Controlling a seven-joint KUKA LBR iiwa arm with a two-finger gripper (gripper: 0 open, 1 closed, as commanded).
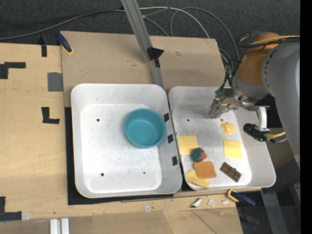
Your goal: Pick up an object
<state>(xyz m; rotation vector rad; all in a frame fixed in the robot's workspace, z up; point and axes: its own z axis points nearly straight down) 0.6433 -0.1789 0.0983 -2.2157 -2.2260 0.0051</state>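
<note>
I see the gripper (218,110) over the right bin (195,97), near its back; whether it is spread or pressed together, I cannot tell. Just in front of it lies a small yellow lump (227,127), apart from it. Beyond lie 2 yellow squares (187,143) (233,149), a green-red ball (197,154), an orange piece (204,169) and a brown bar (230,171). The left bin (87,130) holds a blue bowl (144,127).

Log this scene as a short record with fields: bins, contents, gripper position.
left bin: blue bowl
right bin: two yellow squares, small yellow piece, green-red ball, orange block, brown bar, pale yellow piece
gripper: above right bin's far part, near small yellow piece
held: nothing visibly between fingers
</note>
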